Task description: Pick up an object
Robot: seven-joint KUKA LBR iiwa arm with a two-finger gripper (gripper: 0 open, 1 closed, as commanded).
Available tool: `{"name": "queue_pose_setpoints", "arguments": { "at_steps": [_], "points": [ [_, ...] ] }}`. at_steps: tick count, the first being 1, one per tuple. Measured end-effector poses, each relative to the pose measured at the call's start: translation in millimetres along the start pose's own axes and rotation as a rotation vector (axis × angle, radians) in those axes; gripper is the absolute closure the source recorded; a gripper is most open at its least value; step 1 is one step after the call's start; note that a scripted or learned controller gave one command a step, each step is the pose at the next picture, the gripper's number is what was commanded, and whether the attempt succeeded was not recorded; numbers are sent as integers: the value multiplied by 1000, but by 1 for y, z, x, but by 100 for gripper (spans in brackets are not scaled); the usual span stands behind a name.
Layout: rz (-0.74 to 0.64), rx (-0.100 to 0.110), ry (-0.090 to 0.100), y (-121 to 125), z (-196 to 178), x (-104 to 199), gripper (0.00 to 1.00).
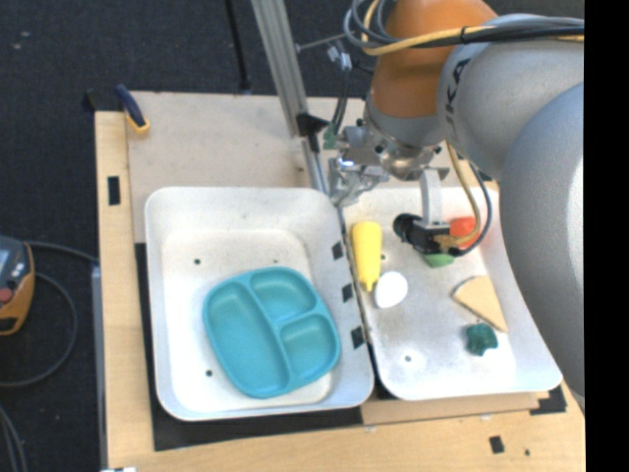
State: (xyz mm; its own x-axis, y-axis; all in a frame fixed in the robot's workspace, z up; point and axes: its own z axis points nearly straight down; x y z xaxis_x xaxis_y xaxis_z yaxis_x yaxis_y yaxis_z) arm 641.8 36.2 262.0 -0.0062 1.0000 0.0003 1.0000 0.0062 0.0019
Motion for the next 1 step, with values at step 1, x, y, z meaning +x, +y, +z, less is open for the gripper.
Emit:
{"name": "queue_pose_setpoints", "arguments": {
  "at_steps": [1],
  "points": [
    [-1, 0, 0, 8, 2, 53, 100]
  ]
}}
